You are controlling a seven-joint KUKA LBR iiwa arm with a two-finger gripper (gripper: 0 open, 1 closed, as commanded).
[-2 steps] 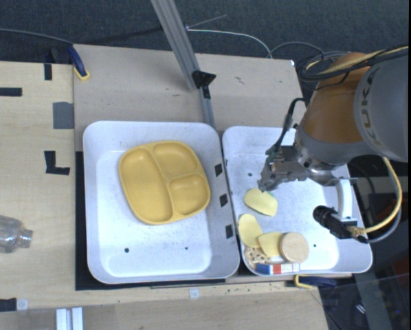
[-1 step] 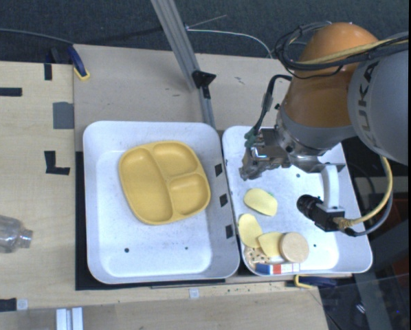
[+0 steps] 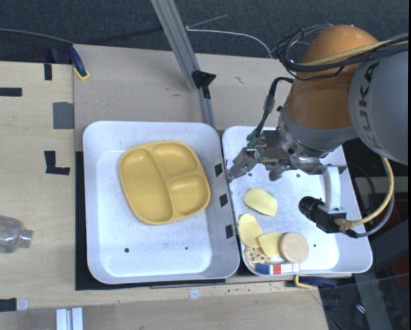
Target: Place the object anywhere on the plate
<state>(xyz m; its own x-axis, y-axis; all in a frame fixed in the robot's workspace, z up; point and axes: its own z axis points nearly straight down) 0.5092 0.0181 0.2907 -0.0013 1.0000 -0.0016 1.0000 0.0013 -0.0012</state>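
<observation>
Several yellow pieces (image 3: 260, 201) lie in the right bin (image 3: 353, 253); the nearest one's long axis runs from ten to four o'clock. The gripper (image 3: 250, 162) hovers at its eleven o'clock, fingers spread, holding nothing. The yellow plate (image 3: 164, 181) sits in the left bin (image 3: 102, 253).

Yellow plate (image 3: 164, 181), white bins (image 3: 99, 205), pale yellow pieces (image 3: 260, 201), orange-banded grey arm (image 3: 343, 81).

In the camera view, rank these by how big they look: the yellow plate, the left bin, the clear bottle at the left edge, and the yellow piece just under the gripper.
Largest to smallest, as they appear:
1. left bin
2. yellow plate
3. clear bottle, though the frame edge cuts it off, so its full size is unsure
4. yellow piece below the gripper
</observation>
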